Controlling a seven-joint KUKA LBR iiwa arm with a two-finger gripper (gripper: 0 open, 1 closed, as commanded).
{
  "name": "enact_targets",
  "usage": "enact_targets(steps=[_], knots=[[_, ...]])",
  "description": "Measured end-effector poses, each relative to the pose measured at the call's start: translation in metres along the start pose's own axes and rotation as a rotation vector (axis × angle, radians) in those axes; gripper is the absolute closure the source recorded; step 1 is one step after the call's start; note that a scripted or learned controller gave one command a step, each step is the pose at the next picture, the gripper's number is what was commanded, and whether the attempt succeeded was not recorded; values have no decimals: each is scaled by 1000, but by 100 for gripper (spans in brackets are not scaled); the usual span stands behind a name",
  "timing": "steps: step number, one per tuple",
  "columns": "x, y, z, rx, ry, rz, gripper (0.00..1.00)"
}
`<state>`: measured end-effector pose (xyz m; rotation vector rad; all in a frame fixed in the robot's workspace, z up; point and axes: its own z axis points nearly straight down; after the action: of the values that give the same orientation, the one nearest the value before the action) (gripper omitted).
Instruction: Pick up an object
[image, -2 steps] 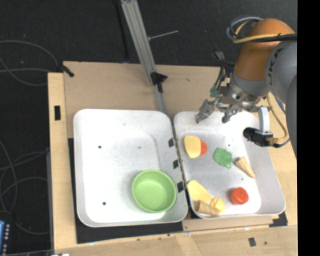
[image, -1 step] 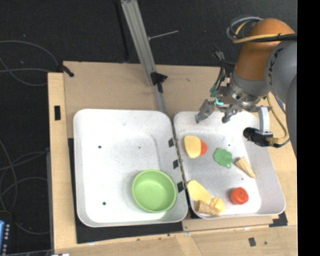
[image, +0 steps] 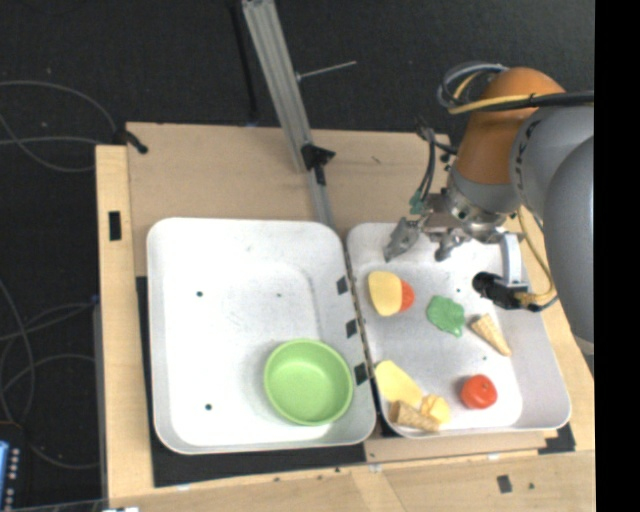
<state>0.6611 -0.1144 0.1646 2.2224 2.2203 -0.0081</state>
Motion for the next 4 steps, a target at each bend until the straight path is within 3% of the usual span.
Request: enact_targets(steps=[1,2,3,4], knots=[[6,4,48,1,0,-3,0],[3,4,64,-2,-1,-1,0],[3,5,51,-6,-1,-2,100],[11,5,3,-9,5,-5,100]])
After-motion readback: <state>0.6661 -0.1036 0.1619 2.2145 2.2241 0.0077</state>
